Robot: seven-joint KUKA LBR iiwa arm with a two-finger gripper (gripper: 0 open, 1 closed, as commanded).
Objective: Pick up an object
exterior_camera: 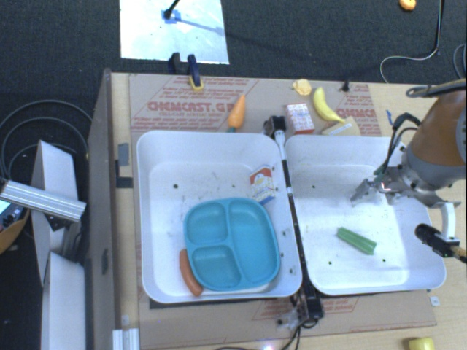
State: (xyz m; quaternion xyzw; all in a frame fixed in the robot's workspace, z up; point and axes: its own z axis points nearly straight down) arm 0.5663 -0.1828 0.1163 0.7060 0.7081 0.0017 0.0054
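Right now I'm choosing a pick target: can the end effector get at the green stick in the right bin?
Probably yes: the end effector is above the same bin, and the green stick lies alone, nothing over it.

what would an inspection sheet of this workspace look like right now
surface: bench bearing left bin and right bin
job's things: green stick in right bin; blue tray, hot dog, small carton in left bin
clutter: carrot, banana, box on bench behind the bins
grippers: gripper over right bin, up and right of the stick, holding nothing seen
cables: black cable on floor, top right
surroundings: dark carpet, orange ball, pale sheet
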